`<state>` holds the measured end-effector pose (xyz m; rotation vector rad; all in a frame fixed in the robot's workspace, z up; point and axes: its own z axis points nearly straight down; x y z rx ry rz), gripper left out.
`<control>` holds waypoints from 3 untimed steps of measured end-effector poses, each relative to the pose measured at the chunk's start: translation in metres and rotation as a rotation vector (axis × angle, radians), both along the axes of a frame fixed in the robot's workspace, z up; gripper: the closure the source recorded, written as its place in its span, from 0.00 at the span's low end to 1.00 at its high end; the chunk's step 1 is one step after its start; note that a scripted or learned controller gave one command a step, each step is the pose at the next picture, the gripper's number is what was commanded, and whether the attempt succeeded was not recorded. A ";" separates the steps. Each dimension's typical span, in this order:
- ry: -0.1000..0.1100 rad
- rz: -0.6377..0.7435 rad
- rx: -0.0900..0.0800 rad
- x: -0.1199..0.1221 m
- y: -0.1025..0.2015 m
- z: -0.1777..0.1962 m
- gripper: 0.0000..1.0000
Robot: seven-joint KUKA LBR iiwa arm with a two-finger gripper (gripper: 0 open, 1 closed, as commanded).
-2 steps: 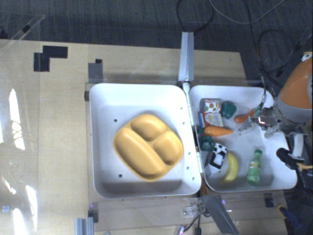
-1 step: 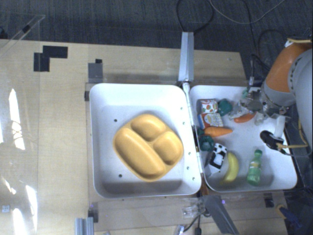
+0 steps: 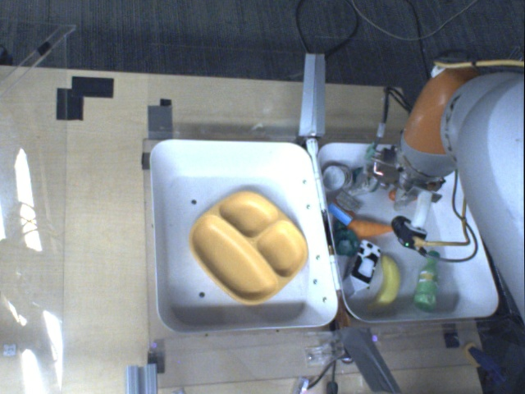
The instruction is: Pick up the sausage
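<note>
The gripper (image 3: 394, 179) hangs over the 12 o'clock half of the right bin (image 3: 480, 300), near a small tin (image 3: 335, 175). Whether it is wide or narrow I cannot tell; the wrist hides it from this camera, and nothing shows held in it.

The sausage (image 3: 372, 228), as I judge the orange-brown stick to be, lies mid-bin at about 7 o'clock from the gripper, near it but apart. Its long axis runs roughly 9 to 3 o'clock, with the 9 o'clock end close to the wall shared with the left bin (image 3: 172, 187).

A banana (image 3: 388, 280) and a green bottle (image 3: 426, 284) lie further toward 6 o'clock, clear of it.

The coming move probably calls for a short shift toward 7 o'clock, then a descent with the jaws closing across the 12 to 6 line. With only 1 arm, there is no choice of reach.
</note>
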<state>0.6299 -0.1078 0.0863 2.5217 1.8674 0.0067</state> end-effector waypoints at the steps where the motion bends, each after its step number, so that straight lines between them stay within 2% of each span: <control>1: 0.003 0.026 -0.001 0.003 -0.086 0.012 0.00; 2: 0.001 0.056 -0.002 0.022 -0.084 -0.001 0.00; 3: -0.008 0.064 -0.006 0.026 -0.084 0.013 1.00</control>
